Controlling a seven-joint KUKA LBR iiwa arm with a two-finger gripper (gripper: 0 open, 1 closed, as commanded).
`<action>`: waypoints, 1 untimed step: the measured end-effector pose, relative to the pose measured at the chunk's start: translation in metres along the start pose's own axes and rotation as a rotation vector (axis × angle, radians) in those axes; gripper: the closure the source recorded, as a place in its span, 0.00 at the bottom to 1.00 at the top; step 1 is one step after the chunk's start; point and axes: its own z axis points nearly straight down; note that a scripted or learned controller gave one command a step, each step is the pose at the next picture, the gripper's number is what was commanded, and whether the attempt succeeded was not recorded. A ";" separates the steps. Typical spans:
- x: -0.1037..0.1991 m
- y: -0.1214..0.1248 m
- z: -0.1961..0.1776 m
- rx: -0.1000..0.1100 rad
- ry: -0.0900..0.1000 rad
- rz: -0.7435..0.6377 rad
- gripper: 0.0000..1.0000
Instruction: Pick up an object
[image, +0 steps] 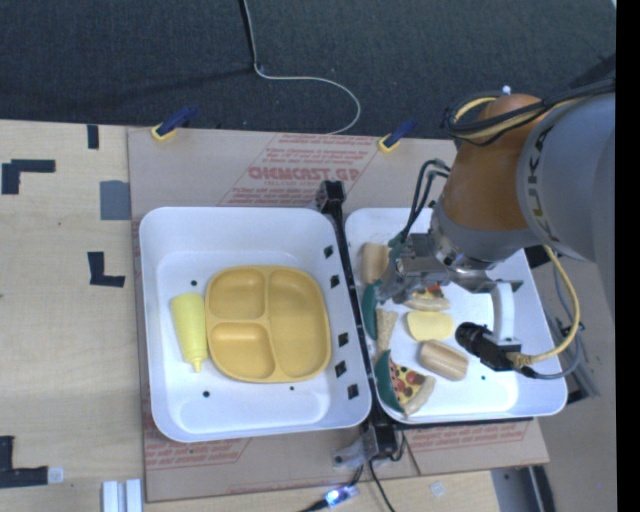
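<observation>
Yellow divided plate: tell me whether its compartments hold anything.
Empty. All three compartments of the yellow divided plate show bare yellow surface; the yellow bottle lies beside it in the left bin, not on it.

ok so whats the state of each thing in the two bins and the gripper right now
yellow divided plate: flat in the left bin, compartments up
yellow squeeze bottle: lying on its side, left of the plate
pizza slice: lying at the right bin's front left
bread roll: lying on the bin floor
yellow block: lying flat, just below the gripper
gripper: low in the right bin, over the items
</observation>
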 end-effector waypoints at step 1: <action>0.047 0.029 0.017 0.001 -0.002 0.002 1.00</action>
